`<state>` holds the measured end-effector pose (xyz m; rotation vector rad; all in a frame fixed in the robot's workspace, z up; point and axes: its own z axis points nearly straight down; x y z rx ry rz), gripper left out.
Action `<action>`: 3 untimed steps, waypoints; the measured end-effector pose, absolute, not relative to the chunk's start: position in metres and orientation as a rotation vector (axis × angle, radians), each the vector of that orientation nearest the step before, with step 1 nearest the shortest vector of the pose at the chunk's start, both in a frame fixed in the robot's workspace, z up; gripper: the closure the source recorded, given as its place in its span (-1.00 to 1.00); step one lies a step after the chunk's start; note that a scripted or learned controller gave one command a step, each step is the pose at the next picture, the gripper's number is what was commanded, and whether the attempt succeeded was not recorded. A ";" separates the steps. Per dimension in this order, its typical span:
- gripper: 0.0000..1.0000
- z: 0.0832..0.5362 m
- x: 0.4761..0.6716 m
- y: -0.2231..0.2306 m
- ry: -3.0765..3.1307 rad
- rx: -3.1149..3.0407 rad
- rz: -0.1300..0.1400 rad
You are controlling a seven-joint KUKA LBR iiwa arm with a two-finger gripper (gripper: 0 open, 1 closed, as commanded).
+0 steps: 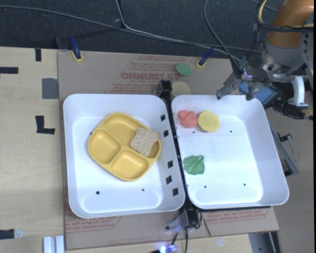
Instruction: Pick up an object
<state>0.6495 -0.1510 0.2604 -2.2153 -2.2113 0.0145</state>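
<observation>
The right bin holds three small items: a pink-red lump and a round yellow piece side by side near its far left corner, and a green leafy piece by its left wall. My gripper hangs over the bin's far rim, up and to the right of the yellow piece. It is open, and nothing sits between its two dark fingers. The left bin holds a yellow divided plate with a tan cracker lying on its right side.
A small green item and a pale round one lie on the cardboard beyond the bins. Black clips line the seam between the bins. Cables trail across the dark backdrop above the bench.
</observation>
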 end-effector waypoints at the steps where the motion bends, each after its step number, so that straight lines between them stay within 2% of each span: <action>1: -1.00 0.269 0.652 -0.151 -2.223 -2.220 0.002; 2: -1.00 0.206 0.647 -0.148 -2.220 -2.217 0.008; 3: -1.00 0.161 0.644 -0.143 -2.221 -2.217 0.007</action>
